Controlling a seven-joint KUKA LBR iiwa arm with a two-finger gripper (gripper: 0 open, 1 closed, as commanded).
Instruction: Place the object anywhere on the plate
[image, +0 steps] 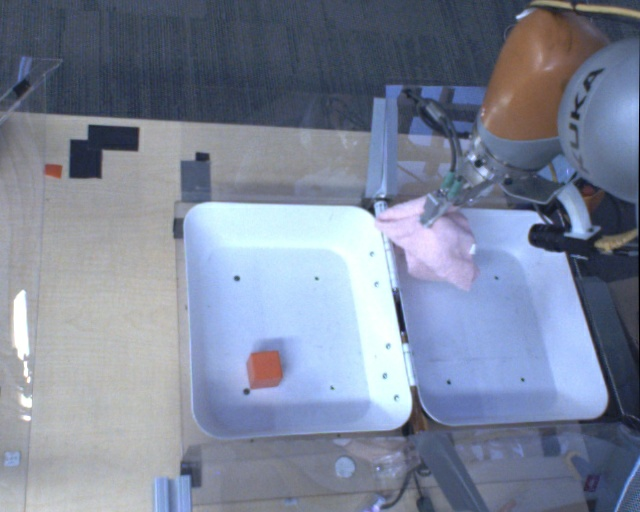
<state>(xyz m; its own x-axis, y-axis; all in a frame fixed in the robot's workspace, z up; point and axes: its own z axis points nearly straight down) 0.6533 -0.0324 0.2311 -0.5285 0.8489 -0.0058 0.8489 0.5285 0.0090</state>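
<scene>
A pink cloth hangs crumpled over the far left corner of the right white bin. Its left edge reaches over the rim between the two bins. My gripper comes down from the upper right, and its thin fingers are pinched on the cloth's top edge. The cloth droops below the fingertips and looks lifted off the bin floor. An orange cube rests on the floor of the left white bin, near its front left.
The arm's orange band and grey wrist loom over the right bin's far edge. A metal bracket stands behind the seam between the bins. Black and orange markers lie on the wooden bench at far left.
</scene>
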